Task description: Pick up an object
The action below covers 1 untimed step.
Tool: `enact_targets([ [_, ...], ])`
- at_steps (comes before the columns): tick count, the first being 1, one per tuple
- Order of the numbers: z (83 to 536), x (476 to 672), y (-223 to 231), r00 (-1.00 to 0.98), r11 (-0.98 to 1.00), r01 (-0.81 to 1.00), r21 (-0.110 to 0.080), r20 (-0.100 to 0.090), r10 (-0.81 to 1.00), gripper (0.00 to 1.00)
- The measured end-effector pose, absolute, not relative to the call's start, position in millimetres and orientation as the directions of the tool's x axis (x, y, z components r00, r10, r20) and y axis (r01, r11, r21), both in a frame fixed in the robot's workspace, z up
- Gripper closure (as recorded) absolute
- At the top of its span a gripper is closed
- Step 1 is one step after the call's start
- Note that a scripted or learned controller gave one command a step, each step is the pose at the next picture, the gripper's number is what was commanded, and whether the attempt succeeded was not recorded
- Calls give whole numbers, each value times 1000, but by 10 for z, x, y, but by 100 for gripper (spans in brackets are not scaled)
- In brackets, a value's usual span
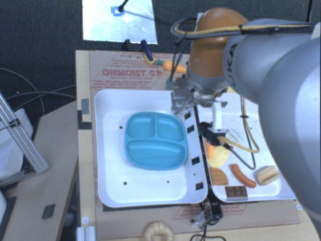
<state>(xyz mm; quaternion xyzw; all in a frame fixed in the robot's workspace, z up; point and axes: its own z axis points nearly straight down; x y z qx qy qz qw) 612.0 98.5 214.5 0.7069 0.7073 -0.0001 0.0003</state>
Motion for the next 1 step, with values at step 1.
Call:
enact_targets([
  [1, 2192, 6218, 1030, -4, 4, 1000, 3, 1, 1000, 100],
])
